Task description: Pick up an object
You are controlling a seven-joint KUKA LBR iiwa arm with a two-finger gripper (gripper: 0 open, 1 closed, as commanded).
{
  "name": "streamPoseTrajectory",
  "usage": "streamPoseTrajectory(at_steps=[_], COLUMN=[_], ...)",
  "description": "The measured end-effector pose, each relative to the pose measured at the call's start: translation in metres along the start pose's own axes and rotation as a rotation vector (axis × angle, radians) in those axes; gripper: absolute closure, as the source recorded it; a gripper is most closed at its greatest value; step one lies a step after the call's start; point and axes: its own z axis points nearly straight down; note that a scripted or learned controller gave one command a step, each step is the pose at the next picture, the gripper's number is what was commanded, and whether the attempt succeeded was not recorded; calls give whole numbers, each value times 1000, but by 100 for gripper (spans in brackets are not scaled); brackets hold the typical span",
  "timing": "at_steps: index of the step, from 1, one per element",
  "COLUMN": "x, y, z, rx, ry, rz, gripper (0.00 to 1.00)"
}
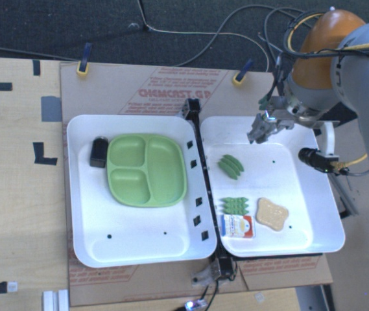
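Tool [261, 135] is hovering above-right of the ridged green plastic pea pod [231, 166], likely lining up; tool state: cannot tell.

bench [15, 193] | brown board [165, 89] on top | two white bins: left [80, 193], right [314, 193]

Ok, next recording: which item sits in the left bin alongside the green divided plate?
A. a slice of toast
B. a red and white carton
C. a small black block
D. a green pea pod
C: the small black block lies against the left edge of the green divided plate in the left bin; the other items lie in the right bin.
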Motion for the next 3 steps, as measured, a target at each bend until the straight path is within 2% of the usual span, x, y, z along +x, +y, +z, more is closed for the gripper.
streamPoseTrajectory(at_steps=[1, 2, 3], x=[57, 116, 167], y=[3, -11, -13], z=[3, -1, 4], rx=[-1, 1, 1], ry=[2, 3, 2], rz=[-5, -5, -5], gripper=[100, 100, 100])
